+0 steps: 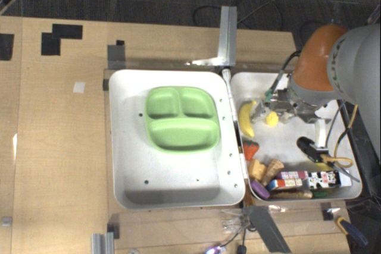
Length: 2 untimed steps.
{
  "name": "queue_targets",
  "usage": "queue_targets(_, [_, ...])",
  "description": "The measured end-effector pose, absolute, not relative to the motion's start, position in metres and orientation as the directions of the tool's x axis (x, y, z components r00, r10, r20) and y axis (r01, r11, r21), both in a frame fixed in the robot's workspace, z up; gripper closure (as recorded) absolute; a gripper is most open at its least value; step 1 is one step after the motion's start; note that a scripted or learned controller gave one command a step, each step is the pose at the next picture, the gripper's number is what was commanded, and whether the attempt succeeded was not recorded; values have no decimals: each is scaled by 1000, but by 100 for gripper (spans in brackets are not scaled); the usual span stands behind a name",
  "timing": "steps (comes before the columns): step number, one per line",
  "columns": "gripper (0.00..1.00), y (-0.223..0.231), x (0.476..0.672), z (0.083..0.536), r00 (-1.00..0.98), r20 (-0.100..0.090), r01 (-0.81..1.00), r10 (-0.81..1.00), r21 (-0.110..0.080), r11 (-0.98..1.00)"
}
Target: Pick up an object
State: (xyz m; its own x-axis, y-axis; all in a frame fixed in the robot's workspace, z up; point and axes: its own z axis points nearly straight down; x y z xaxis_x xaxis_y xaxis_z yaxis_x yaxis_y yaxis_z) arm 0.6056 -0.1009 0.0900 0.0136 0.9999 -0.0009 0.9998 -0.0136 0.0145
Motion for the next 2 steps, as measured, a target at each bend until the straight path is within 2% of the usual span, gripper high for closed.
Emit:
queue_targets(1, [100,-99,608,103,14,3,1000,1000,21,-14])
queue_targets(2, [100,-51,670,187,-30,0,1000,1000,8,30])
